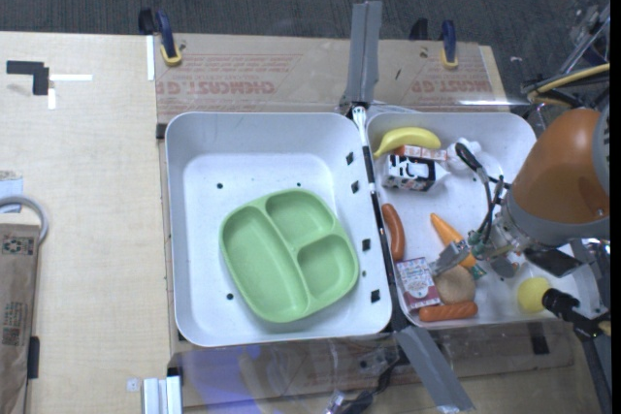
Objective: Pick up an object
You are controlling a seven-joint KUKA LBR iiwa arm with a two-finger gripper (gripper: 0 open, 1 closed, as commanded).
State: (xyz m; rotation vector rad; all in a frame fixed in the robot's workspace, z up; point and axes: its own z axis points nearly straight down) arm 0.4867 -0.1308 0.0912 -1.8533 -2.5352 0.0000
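Two shallow white bins sit side by side on the bench. Left bin [194, 208]: one green divided plate [288, 253], three compartments, lying flat toward the bin's near right.

Right bin [505, 126], contents: a banana [407, 140] at the far left corner; a small black-and-white carton [411, 170] just below it; a red sausage [393, 231] along the left wall; an orange carrot [444, 229] near the middle; a red-and-white packet [415, 279]; a brownish potato-like lump [454, 285]; a second red sausage [447, 311] at the near edge; a yellow ball [533, 294] (possibly a lemon) by the right wall.

Gripper [464, 252]: low inside the right bin, between the carrot and the brown lump, just above the lump and close beside the carrot's near end. Fingers appear slightly parted; nothing is visibly held between them. Arm's orange band [568, 172] hangs over the bin's right side.
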